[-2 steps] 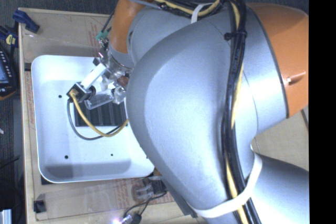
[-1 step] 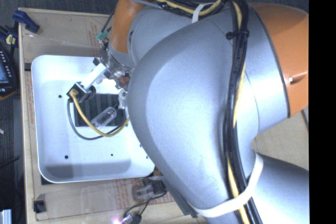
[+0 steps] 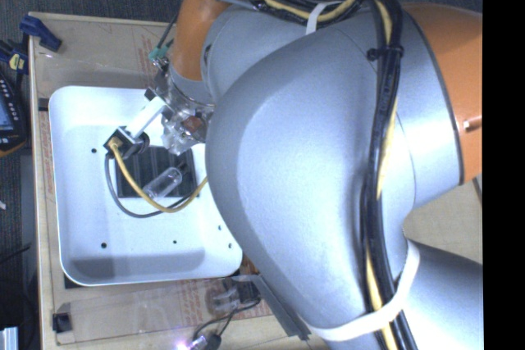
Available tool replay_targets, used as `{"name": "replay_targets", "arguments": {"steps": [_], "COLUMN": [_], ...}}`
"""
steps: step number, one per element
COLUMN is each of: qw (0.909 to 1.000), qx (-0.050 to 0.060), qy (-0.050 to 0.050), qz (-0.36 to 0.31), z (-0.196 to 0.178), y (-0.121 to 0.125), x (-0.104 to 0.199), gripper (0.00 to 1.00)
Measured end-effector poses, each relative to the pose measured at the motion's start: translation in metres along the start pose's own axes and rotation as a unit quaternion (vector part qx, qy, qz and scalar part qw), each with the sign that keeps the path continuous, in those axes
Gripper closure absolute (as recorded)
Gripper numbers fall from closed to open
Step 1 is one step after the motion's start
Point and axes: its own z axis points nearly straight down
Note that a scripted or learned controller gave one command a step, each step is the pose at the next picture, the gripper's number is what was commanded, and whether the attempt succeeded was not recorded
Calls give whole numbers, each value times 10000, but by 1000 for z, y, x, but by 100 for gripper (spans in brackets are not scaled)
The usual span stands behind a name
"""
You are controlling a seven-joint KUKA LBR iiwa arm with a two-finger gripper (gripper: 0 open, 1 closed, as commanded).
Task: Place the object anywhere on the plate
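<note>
My gripper [image 3: 161, 176] hangs low over the floor of the left white bin [image 3: 82, 242], near the bin's middle. It is dark, with a pale clear part at its tip, and a yellow cable [image 3: 123, 176] loops around it. The grey arm [image 3: 328, 160] with its orange band [image 3: 193, 29] is very close to the camera and covers the right half of the bench. I cannot make out any object at the gripper's tip.
The left bin sits on a wooden bench [image 3: 98, 53]. A blue clamp [image 3: 37, 30] lies at the bench's far left corner, and a dark device [image 3: 8, 119] sits at the left edge. A cable plug [image 3: 230, 295] lies by the bin's front rim.
</note>
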Motion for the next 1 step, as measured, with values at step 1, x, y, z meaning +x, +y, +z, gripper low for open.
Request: {"name": "replay_targets", "arguments": {"steps": [1], "qw": [9959], "qx": [-42], "qy": [42], "qz": [-903], "z": [-4], "y": [41], "x": [22], "gripper": [100]}}
